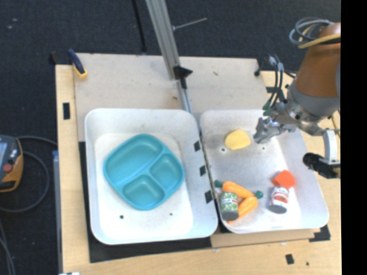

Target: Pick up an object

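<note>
In the right bin (298, 216) a yellow lumpy object (237, 140) lies near the back left. An orange carrot-like piece (241, 195) and a small green-labelled can (229, 202) lie together at the front left. A small bottle with an orange cap (280, 191) lies at the front right. My gripper (263, 132) hangs over the back of the right bin, just right of the yellow object, with nothing visibly between its fingers.
The left bin (103, 222) holds a teal divided plate (144, 171). A metal post (165, 36) rises behind the two bins. A blue and yellow clamp (77, 63) sits at the bench's back left corner. Cables trail near the wrist (276, 87).
</note>
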`<state>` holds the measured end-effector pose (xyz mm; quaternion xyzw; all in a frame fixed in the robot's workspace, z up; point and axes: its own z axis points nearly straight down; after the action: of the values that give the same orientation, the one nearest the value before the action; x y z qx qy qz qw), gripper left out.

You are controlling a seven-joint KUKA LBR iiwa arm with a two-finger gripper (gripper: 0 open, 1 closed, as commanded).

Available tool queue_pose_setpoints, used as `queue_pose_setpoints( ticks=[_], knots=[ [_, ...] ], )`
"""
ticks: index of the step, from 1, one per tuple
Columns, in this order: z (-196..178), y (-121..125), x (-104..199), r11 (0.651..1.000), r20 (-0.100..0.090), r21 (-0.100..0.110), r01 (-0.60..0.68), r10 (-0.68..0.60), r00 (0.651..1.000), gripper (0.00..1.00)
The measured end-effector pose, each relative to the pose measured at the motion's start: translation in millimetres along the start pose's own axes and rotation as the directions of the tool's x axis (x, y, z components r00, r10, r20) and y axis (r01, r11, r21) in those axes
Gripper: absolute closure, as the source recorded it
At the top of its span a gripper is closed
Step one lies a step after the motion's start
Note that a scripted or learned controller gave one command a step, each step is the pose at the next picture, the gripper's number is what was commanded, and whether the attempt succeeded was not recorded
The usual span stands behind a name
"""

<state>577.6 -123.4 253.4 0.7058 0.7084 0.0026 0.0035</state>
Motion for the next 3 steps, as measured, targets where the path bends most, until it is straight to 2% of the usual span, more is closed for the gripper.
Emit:
queue_pose_setpoints(
  ticks=[1,3],
  knots=[
    [-50,2,-1,1.0,0.0,0.002,0.0,0.0,1.0,1.0],
    [-42,-1,100,1.0,-0.001,0.007,0.002,-0.002,1.0,1.0]
  ],
)
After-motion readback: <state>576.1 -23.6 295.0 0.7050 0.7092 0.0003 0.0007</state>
